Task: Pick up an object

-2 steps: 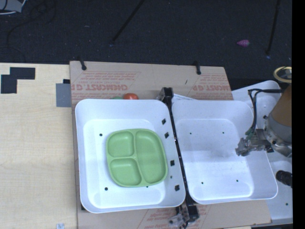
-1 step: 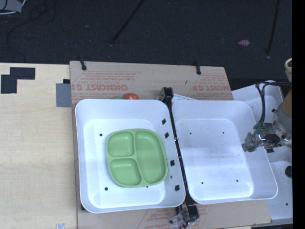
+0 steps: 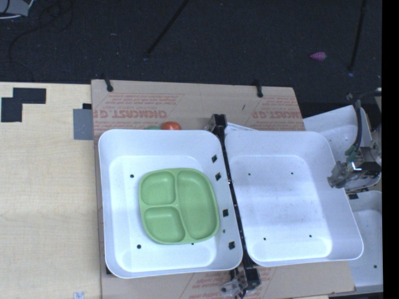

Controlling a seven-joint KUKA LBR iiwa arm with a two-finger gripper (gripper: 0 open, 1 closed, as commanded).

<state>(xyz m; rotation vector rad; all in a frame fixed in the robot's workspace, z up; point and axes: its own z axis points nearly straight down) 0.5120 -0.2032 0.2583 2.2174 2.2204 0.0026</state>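
The green plate [image 3: 179, 205] lies flat in the left bin [image 3: 118, 154], near the black bar [image 3: 227, 192] between the two bins. The hand [image 3: 349, 174] is well apart from the plate, past the far edge of the right bin [image 3: 293, 148]. I cannot tell how it is set. It holds nothing.
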